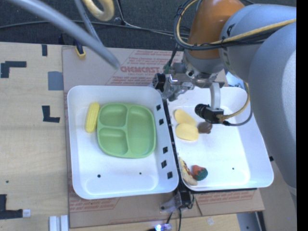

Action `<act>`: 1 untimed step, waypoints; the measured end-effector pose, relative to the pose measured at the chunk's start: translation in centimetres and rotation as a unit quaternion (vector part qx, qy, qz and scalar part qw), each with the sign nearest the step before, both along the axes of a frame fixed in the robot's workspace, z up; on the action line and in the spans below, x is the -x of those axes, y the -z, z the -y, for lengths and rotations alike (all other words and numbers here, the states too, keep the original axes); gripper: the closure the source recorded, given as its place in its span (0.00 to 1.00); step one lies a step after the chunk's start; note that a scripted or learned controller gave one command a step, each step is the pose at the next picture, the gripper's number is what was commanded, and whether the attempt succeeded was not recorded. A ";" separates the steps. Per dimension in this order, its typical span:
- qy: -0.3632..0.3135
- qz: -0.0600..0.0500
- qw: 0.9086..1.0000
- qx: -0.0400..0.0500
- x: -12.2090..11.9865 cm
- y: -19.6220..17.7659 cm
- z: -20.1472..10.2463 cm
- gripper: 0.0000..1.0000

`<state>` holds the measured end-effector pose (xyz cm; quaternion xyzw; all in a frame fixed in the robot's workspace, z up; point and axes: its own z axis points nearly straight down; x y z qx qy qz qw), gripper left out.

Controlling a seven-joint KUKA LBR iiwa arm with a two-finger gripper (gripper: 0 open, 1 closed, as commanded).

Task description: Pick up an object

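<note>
Cardboard sheeting printed with red lettering is lying over a pale wooden worktop marked with black tape, and dark grey flooring is showing beyond it. A green three-part plastic plate is resting in the left shallow white bin, with a yellow toy corn cob lying just left of that plate. Right of the plate, across the shared rims, two pale yellow rounded toy pieces are lying touching in the right white bin, beside a small brown lump. A red-and-green toy is sitting lower right of the plate. The gripper is hanging over the rims by the plate's upper right corner. Whether it is released or clenched cannot be told.
</note>
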<state>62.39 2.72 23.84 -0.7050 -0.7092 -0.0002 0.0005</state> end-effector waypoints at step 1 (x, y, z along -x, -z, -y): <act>0.000 0.000 1.000 0.000 -1.1 -0.5 -5.4 1.00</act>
